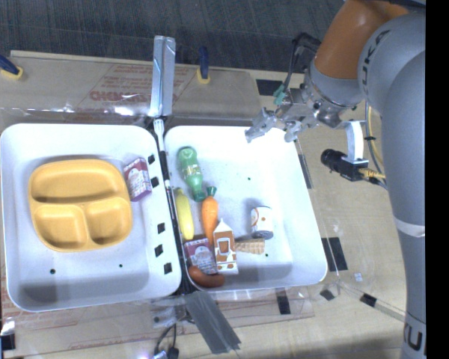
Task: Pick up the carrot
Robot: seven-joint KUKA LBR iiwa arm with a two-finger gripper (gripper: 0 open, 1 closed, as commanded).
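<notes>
From above, the carrot [209, 219] lay in the right bin [284, 172], near its left wall, running roughly along that wall with its green top end pointing to the far side. A banana [184, 213] lay just beside it on the left, against the divider between the bins. A green bottle [190, 172] sat just beyond the carrot's top, and a small carton [224, 248] touched or nearly touched its near tip. A red packet [200, 256] and a sausage [206, 278] crowded the near left corner, a waffle cone [250, 246] lay beside the carton, and a small can [261, 221] stood to the carrot's right with a gap between them.

The far right part of the right bin was bare white floor.

The gripper [272, 126] hung over the bin's far rim, well apart from the carrot, nothing between its fingers; they looked spread apart.

The left bin [82, 275] bore a yellow tray [80, 203] and a dark red packet [138, 178] by its right wall.
</notes>
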